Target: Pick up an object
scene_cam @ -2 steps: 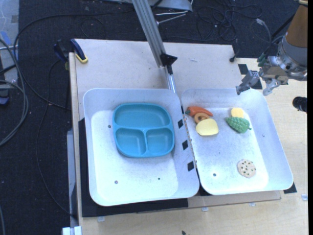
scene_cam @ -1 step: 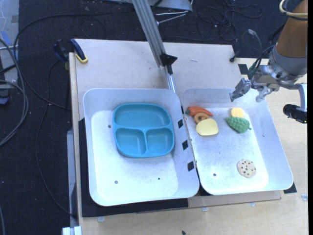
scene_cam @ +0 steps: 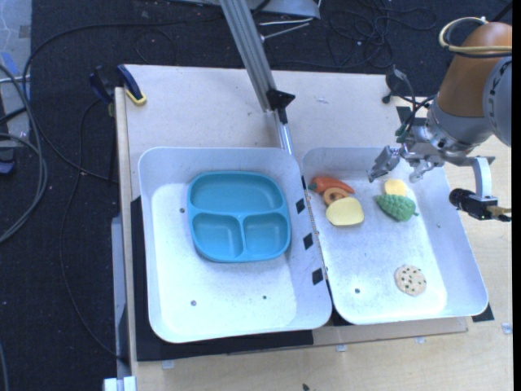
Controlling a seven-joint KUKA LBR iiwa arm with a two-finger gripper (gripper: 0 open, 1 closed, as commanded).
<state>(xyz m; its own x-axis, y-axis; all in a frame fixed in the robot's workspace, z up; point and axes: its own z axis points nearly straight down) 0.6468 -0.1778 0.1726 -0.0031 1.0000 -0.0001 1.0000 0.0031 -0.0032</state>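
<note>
My gripper point(scene_cam: 400, 169) hangs over the far part of the right bin point(scene_cam: 456, 259), its fingers spread open with nothing between them. Just in front of it lies a yellow and green toy vegetable point(scene_cam: 396, 202). Further left sit a yellow toy food piece point(scene_cam: 344, 212) and an orange and red piece point(scene_cam: 332, 187), touching each other. A round chocolate-chip cookie point(scene_cam: 410, 280) lies alone near the front of this bin.
A blue divided plate point(scene_cam: 240, 217) rests in the left bin point(scene_cam: 163, 300). A slanted metal pole point(scene_cam: 252, 47) crosses above the bench at the back. The arm's orange band point(scene_cam: 476, 68) stands at the right.
</note>
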